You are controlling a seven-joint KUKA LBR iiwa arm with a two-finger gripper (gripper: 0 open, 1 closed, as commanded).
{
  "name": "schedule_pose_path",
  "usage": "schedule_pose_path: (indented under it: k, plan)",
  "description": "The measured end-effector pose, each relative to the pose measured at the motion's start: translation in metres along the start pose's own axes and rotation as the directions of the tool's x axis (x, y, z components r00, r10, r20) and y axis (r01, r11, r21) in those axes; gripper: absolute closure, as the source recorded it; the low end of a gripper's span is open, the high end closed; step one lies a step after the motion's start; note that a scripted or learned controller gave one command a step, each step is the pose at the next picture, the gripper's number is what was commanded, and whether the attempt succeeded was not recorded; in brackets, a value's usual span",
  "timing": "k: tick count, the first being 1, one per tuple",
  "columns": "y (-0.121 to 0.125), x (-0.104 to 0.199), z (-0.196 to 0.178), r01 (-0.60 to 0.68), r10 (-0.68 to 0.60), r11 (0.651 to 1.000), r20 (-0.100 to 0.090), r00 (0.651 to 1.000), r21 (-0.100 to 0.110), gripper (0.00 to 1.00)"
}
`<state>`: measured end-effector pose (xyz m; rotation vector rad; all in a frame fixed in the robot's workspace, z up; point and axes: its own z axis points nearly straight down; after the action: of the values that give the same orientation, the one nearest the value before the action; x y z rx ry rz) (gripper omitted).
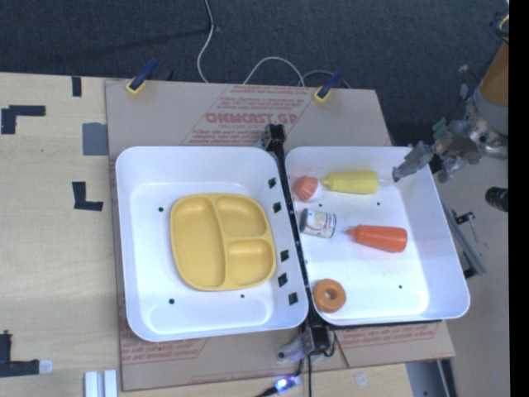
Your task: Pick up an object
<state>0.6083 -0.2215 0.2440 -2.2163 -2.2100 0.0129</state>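
Note:
The right bin (pixel 430 246) holds a yellow bottle (pixel 352 182), an orange bottle (pixel 381 237), a small round salmon-pink object (pixel 306 188), a little jar with a label (pixel 318 222) and an orange ring (pixel 330 294). My gripper (pixel 423 163) hovers over the bin's far right corner, to the right of the yellow bottle and apart from it. Nothing is seen between its fingers.
The left bin (pixel 140 222) carries a yellow divided plate (pixel 221 240). A black divider (pixel 285 222) runs between the bins. Yellow clamps (pixel 141 78) hold the cardboard base at the back, and a white cable (pixel 273 63) loops there.

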Motion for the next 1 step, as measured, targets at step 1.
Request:
schedule_pose_path:
  k: [1]
  plan:
    - [0.0026, 0.0008, -0.0082, 0.004, -0.004, 1.0, 0.003, 1.0, -0.013, 0.0]
